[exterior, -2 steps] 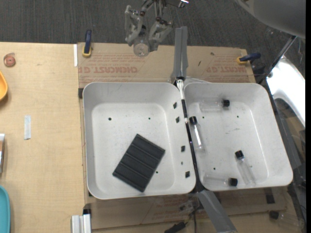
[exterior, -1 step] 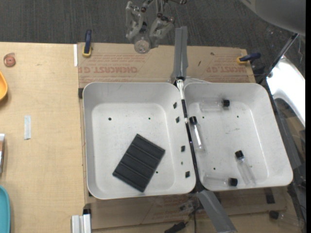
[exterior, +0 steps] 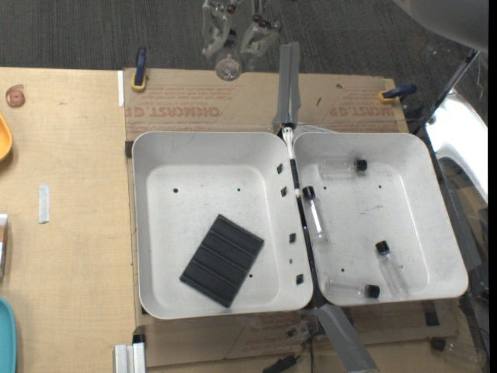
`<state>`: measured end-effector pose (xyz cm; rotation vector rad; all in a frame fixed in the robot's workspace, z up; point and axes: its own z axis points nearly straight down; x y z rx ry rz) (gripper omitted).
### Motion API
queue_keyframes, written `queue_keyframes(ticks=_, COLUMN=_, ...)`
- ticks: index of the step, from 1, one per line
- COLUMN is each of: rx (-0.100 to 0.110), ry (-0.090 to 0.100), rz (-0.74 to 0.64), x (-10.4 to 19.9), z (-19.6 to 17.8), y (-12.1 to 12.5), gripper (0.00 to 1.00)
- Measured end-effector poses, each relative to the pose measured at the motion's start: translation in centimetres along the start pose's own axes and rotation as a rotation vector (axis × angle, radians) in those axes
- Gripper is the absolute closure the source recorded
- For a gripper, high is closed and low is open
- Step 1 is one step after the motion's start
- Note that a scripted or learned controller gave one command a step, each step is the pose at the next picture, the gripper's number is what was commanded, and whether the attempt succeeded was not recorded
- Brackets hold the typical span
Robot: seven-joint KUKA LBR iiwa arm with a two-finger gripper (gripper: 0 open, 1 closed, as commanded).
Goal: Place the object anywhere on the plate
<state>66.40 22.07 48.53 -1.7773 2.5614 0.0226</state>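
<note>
The plate [exterior: 223, 259] is a black ribbed rectangle lying flat and askew in the left bin [exterior: 155, 208], toward its front. My gripper [exterior: 234, 51] hangs high above the cardboard behind the left bin, well back from the plate. A clear glass vial [exterior: 227, 69] sits between its fingers, its round end pointing down, and the fingers are shut on it. Several more clear vials with black caps lie in the right bin [exterior: 435, 208]: one at the back [exterior: 344, 167], one along the left wall [exterior: 311, 210], one at the front right [exterior: 389, 266].
A metal divider bar [exterior: 289, 92] runs between the two bins. Blue and yellow clamps [exterior: 140, 70] [exterior: 396, 93] pin the cardboard sheet at the back. The wooden bench to the left bears small items, including an orange dish [exterior: 4, 142] at the edge.
</note>
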Motion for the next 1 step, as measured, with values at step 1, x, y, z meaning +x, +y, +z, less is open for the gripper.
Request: queue_keyframes(ticks=1, rx=0.000, ry=-0.005, rz=0.006, x=0.02, z=-0.85, y=-0.21, gripper=1.00)
